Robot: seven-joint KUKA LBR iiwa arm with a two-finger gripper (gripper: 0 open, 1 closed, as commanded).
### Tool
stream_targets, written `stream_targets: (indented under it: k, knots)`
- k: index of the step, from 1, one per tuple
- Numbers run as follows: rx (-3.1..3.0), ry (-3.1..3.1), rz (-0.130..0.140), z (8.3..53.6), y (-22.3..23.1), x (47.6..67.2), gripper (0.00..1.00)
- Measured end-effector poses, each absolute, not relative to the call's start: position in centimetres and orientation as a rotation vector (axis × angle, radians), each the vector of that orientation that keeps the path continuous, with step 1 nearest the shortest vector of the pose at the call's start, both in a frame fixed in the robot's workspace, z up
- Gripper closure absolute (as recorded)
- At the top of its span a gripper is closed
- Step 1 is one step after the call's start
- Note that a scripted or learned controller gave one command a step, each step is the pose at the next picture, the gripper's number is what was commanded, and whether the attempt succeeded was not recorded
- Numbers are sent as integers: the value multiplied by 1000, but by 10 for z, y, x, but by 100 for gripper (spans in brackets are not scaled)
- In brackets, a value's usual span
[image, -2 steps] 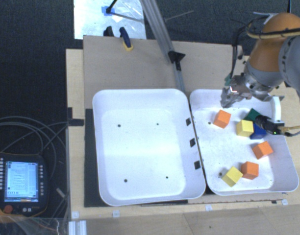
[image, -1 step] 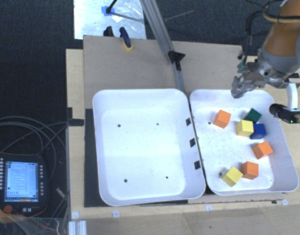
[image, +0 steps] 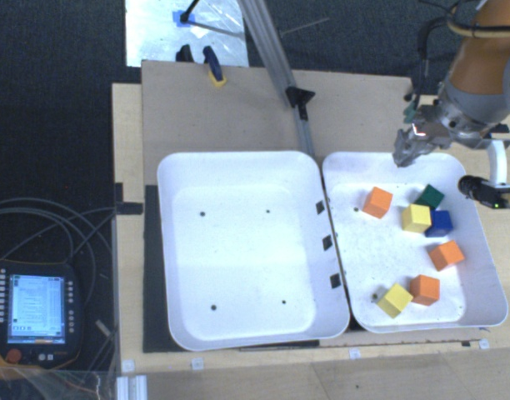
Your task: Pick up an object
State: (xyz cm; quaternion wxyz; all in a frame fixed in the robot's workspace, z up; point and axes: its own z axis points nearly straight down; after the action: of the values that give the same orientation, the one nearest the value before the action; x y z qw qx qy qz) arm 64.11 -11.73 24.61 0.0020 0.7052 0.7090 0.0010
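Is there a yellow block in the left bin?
No. Both yellow blocks lie in the right bin, with the orange, green and blue ones.

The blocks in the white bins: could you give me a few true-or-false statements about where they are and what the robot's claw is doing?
1. All the blocks lie in the right bin. True.
2. The gripper hangs over the left bin. False: it is at the right bin's far edge.
3. There are three orange blocks. True.
4. The green block sits alone in a corner. False: it is next to the yellow block and the blue block.
5. Two red blocks lie there. False: none are red.
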Motion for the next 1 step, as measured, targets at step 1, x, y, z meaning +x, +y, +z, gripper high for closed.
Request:
stream_targets:
  k: [1]
  knots:
    - [2208,2229,6,252,-71,656,100]
